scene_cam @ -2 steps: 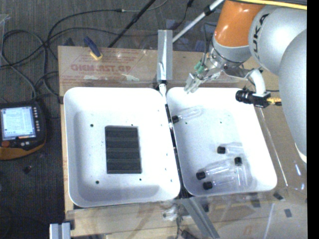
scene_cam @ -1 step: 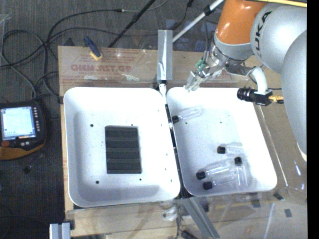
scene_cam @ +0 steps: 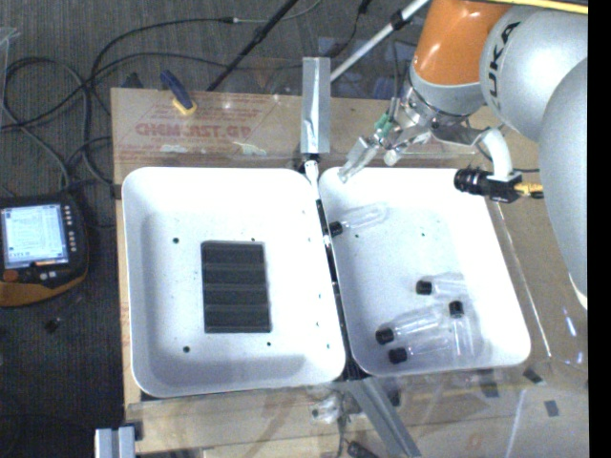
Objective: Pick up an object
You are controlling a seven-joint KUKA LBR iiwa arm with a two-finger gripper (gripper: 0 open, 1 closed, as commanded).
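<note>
the grey arm (scene_cam: 535,55) with its orange band fills the 1 to 2 o'clock corner of the view, its wrist hanging over the far rim of the right bin (scene_cam: 496,256). the left bin (scene_cam: 153,256) holds a black ribbed block (scene_cam: 235,286) lying flat near its centre, well apart from the arm. in the right bin, a cluster of clear vials with black caps (scene_cam: 425,330) lies toward 5 o'clock, some touching one another, and a single clear vial (scene_cam: 358,219) lies alone at about 10 o'clock of that bin, near the dividing rims. the gripper (scene_cam: 353,167) points down-left at 12 o'clock of the right bin, just above the lone vial; nothing is seen between its fingers, and whether they are parted or closed is too small to tell. this looks like the approach step, with no grasp made yet. the next move likely calls for a descent onto the lone vial, centred across its round body, since clear plastic may roll or slip aside.
</note>
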